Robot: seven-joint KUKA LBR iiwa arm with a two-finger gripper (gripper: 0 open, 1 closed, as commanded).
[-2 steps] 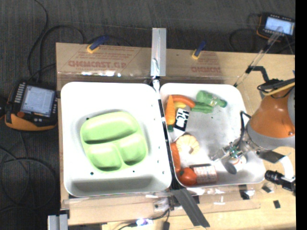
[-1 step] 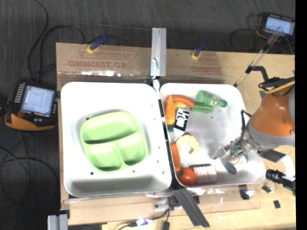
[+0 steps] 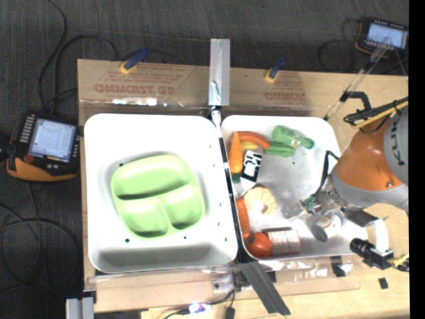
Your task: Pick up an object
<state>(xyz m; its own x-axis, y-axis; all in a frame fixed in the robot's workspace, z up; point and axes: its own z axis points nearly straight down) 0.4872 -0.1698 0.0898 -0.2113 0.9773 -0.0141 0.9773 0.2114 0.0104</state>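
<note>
A green compartmented plastic tray (image 3: 157, 195) lies in the left shallow white bin (image 3: 99, 138). The right white bin (image 3: 329, 133) holds an orange carrot (image 3: 250, 140), a green bottle (image 3: 290, 137) and a red-capped can (image 3: 277, 242).

Bright, even overhead light, soft picture.

The two white bins (image 3: 153, 121) glare almost featureless, and the clear sheet (image 3: 166, 92) behind them throws streaky reflections. Shadows are faint and short. The dark floor (image 3: 80, 18) stays dim and grainy; small items look slightly blurred throughout.

Right bin (image 3: 332, 138): green bottle (image 3: 291, 137) top, orange carrot (image 3: 251, 139), pale croissant (image 3: 259, 199) centre, red-lidded can (image 3: 280, 242) front.
</note>
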